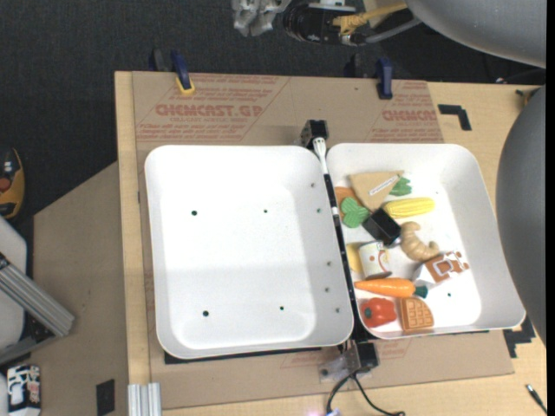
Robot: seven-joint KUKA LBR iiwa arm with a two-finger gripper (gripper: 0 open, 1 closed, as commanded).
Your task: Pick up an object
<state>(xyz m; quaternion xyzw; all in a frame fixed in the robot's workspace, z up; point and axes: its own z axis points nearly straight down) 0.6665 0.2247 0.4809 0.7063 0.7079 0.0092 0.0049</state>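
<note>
While the gripper (256, 7) hangs beyond the bench's far edge, whether it is spread or closed cannot be told. Toys crowd the right bin (473, 189): a bright orange carrot (386, 288) lies just beyond a red tomato (378, 311).

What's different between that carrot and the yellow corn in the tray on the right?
The carrot is orange and tapers to a point; the corn is yellow, stubbier and blunt-ended. The carrot lies lower in the right bin, just above a tomato and waffle; the corn lies higher up, beside a bread wedge. Both are toy foods lying roughly crosswise.
</note>
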